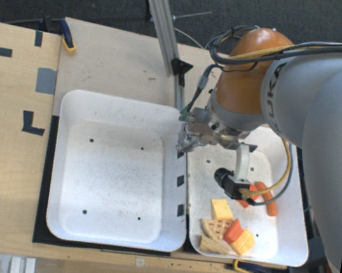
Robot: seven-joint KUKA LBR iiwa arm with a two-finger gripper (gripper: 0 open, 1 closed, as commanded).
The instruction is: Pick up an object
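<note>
Bench: a pale wooden top point(3, 138) carried two white bins, the left bin point(113, 175) and the right bin point(299, 243), with the gripper point(186, 143) over the seam between them, near their far ends.
Gripper state: could not be told from this angle; nothing was visibly held.
Nearest target: a yellow block point(222, 209) lay in the right bin, below and to the right of the gripper, apart from it.
Long axis: the block looked nearly square, so I judged no wrist turn would matter.
Other pieces: a waffle piece point(213, 228) and a red wedge point(233, 231) sat just beyond the block from the gripper; an orange stick point(270, 206) lay further right, slanting down to the right.
Writing: dark letters on the arm point(317, 104) were cut off, not readable whole.
Next move: likely a short reach down and right.
</note>
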